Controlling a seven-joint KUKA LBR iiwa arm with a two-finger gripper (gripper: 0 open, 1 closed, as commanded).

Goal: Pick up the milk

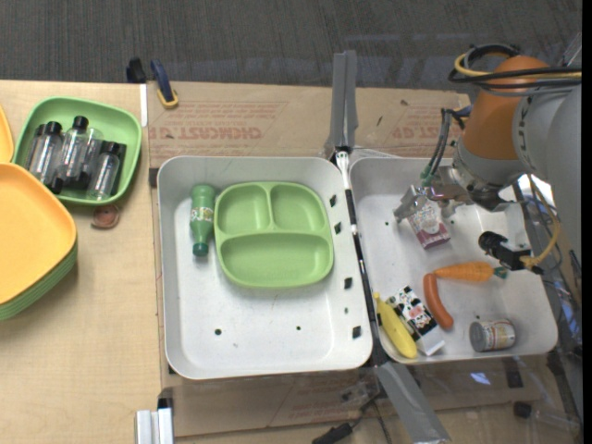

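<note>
The small black-and-white cow-patterned milk carton [413, 310] lies on its side near the front edge of the right shallow white plastic bin [384, 202], touching a curved yellow plastic banana [398, 329] on its left and just beside a glossy red-orange sausage [438, 301] on its right. A smooth orange carrot [465, 272] lies past the sausage, and a short metal can [491, 335] with a pale label rests on its side in the front right corner.

The grey arm with the orange band comes in from the right, and its claw [427, 202] hangs low over the far part of that bin, right at a small box with a clear top and dark pink base [430, 227]. Whether the claw is parted or clenched cannot be told; it is well apart from the milk.

The left shallow white plastic bin [250, 345] holds a matte light-green three-compartment plate [274, 233] and, just beside its left rim, a green plastic bottle [202, 218] lying flat. Much of that bin's floor toward the front is bare.

Both bins sit on brown cardboard over a pale wooden table [74, 368]. At the table's left are a green tray of dark-capped clear bottles [80, 149] and a stack of orange plates [32, 243]. Grey carpet lies beyond the table's far edge.
</note>
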